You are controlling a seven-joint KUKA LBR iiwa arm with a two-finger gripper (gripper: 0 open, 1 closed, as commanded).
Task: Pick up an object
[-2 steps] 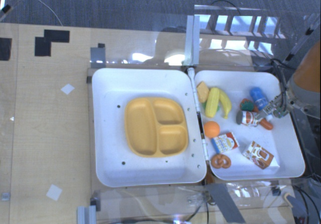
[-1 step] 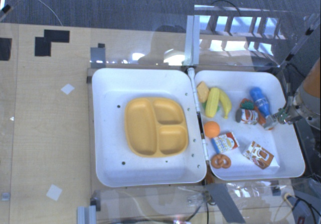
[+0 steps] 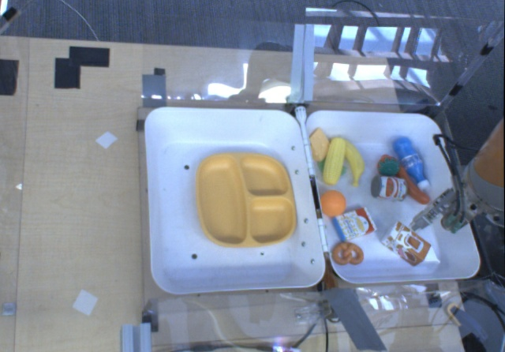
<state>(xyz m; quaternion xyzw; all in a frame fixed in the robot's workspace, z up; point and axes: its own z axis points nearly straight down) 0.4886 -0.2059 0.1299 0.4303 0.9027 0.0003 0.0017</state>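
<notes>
At the right bin's (image 3: 473, 260) edge, the gripper (image 3: 439, 216) (arm mostly cropped) blurs; grip impossible to judge.

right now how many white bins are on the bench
2. The left bin holds a yellow divided tray; the right bin beside it holds the small toy foods, with the gripper at its right edge.
</notes>
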